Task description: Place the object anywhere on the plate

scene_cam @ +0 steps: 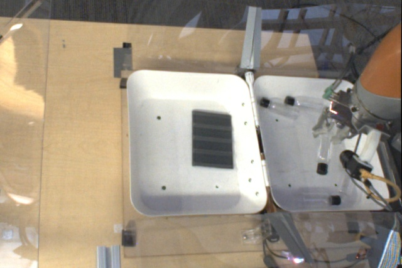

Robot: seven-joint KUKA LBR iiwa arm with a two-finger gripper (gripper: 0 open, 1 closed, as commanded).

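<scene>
The plate (212,139) is a dark, ridged rectangle lying flat in the middle of the left bin (151,198), with nothing on it. My gripper (328,128) hangs over the right bin (295,198), near its right side, below the arm's orange band (384,72). A clear, glassy piece (300,106) with small black ends (289,100) lies in the far part of the right bin, left of the gripper. Whether it touches the gripper is unclear. I see nothing clearly held.
Small black bits sit in the right bin at its far left (264,101), middle (322,167) and near edge (335,200). A metal bar (251,41) stands behind the bins' shared wall. Cables (367,179) trail at the right.
</scene>
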